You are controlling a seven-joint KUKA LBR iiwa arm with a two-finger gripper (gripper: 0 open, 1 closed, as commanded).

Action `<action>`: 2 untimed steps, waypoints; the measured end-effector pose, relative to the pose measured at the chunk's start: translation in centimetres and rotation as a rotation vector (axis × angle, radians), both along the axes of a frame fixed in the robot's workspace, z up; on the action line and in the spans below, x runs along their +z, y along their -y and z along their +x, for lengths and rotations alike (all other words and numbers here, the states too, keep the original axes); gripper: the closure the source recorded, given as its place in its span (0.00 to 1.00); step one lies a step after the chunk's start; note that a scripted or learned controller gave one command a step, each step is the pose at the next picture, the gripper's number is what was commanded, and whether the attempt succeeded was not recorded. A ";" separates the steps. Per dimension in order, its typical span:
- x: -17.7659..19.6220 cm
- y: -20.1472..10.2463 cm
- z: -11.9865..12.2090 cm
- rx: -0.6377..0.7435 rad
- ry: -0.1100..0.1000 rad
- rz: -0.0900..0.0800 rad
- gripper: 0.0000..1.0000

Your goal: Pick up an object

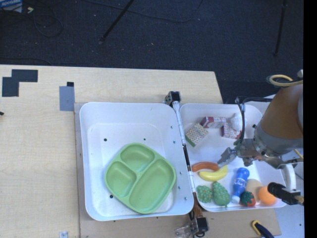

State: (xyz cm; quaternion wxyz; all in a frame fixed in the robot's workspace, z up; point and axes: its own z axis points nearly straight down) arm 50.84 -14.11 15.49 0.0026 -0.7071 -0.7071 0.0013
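Gripper: hangs over the right bin, just above the banana; whether it is spread or pressed together cannot be told from this view, and nothing shows held in it.
Arm: 1, grey with an orange band, reaching in over the right bin's far side.
Bins: 2 shallow white ones side by side; the left bin touches the right bin along their shared edge.
Banana: 1 yellow piece, lying in the right bin near its left wall.
Sausage: 1 orange-red piece, touching the banana on its upper side.
Green vegetables: 2 bumpy pieces, just below the banana.
Blue bottle: 1, just right of the banana.
Strawberry: 1, at the bottle's lower end.
Orange: 1, right of the strawberry.
Small boxes: 3, above the banana toward the bin's upper part.
Green plate: 1 with 3 compartments, in the left bin.
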 end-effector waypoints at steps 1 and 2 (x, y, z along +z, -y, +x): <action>-6.6 5.4 -2.5 -0.004 0.008 -0.004 0.00; -6.6 1.3 -1.8 -0.001 0.007 -0.002 0.00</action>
